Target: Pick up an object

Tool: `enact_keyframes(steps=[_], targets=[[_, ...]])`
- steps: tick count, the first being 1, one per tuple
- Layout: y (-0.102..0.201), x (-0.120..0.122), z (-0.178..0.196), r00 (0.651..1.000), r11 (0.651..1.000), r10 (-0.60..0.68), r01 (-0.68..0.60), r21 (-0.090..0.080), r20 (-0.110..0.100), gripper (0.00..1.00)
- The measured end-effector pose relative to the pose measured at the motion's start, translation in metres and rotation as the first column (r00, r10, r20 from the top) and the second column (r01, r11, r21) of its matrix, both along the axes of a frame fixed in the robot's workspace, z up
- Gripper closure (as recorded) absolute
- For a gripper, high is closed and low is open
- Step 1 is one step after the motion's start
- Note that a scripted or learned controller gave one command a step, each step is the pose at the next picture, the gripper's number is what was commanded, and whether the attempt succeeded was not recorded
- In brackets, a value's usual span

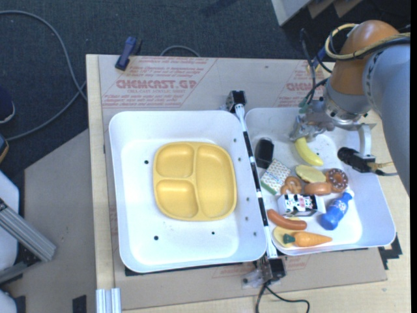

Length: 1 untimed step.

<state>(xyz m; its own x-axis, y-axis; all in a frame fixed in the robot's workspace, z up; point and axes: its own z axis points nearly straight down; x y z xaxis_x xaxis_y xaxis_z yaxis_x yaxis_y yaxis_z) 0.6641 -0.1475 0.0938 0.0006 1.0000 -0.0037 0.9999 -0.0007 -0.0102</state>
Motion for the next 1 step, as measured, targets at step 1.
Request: enact_keyframes(steps=[1], targets=[[0.0956,-0.0156,0.092,1.0,1.0,0.003,-0.003,0.005,0.013,1.0]])
